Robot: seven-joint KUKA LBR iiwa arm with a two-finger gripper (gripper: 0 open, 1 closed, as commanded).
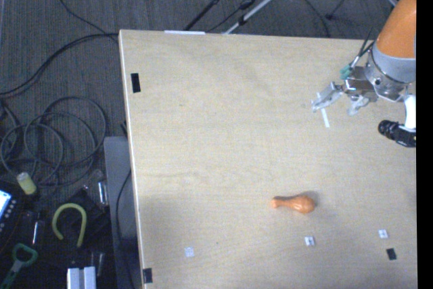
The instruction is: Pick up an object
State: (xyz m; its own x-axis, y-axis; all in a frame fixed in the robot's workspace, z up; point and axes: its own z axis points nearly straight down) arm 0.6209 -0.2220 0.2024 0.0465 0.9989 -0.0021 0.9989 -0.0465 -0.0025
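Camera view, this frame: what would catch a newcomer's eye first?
The small orange pear-shaped object lies alone on the pale wooden bench top, toward the lower right. The metal two-finger gripper hangs at the right edge, well above it in the picture and apart from it, below the arm's orange band. Black cables sprawl on the dark carpet at left.

A pale wooden bench (223, 139) fills the centre, its near-left edge running beside dark carpet. An orange pear-shaped object (295, 203) lies on its side toward the front, stem end pointing left. Small white tags (310, 240) and black markers (135, 82) dot the surface near the edges.
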